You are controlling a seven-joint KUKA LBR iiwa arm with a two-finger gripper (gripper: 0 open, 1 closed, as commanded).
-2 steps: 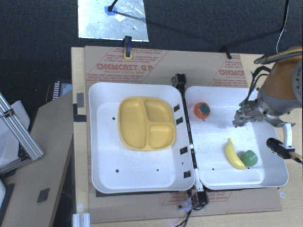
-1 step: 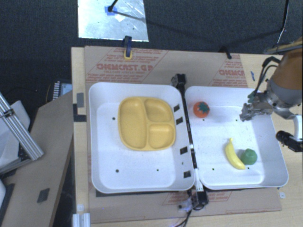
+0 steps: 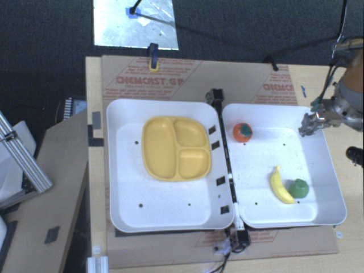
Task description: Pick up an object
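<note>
Although the task asks only for some object to be lifted, the layout shows where the choices lie. In the left bin (image 3: 122, 152) a yellow divided plate (image 3: 175, 148) lies flat near the middle, its three compartments bare; broad and low, it looks a poor thing for two fingers to take, and probably serves as a place for food rather than as a target. A black hinge strip (image 3: 223, 152) runs between the two bins and keeps them side by side. In the right bin (image 3: 318, 169) sit the likelier targets: a small orange-red tomato (image 3: 242, 131) alone near the far left corner, and toward the near side a yellow banana (image 3: 281, 186) with a green round fruit (image 3: 299, 188) just beside it, the two perhaps touching. The tomato, well apart from the others, seems the easiest to take without a neighbour in the way. At the right bin's far right rim hangs the gripper (image 3: 310, 124), over the edge rather than above any fruit; nothing is between its fingers, and whether they stand wide or narrow I cannot tell at this size.
</note>
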